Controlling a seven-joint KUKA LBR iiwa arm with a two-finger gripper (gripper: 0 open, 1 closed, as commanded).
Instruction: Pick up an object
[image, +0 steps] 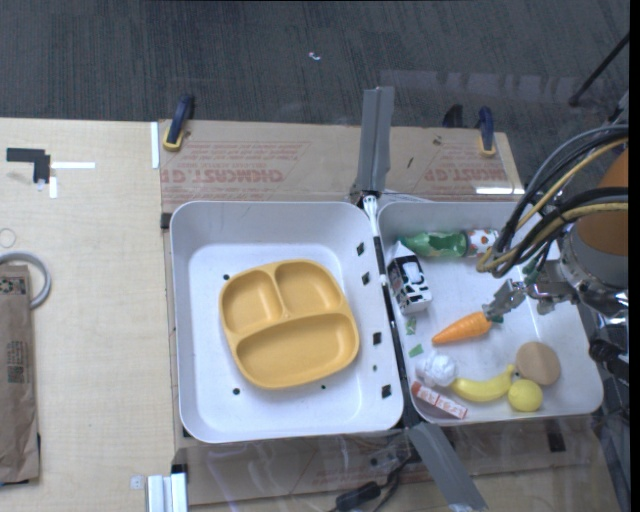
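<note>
the right bin (590, 400) holds the toy pieces: an orange carrot (463, 327) lying tilted at its middle; a yellow banana (484, 387) near the front wall, touching a yellow lemon (525, 396); a tan potato (539, 362) just behind the lemon; a green vegetable (437, 243) by the back wall.

The arm (600, 230) comes in from the right edge, its orange band showing above a bundle of black and yellow cables that loops off the wrist. The gripper (505, 298) hangs low at the arm's left end, pointing leftward and down over the right bin.
</note>
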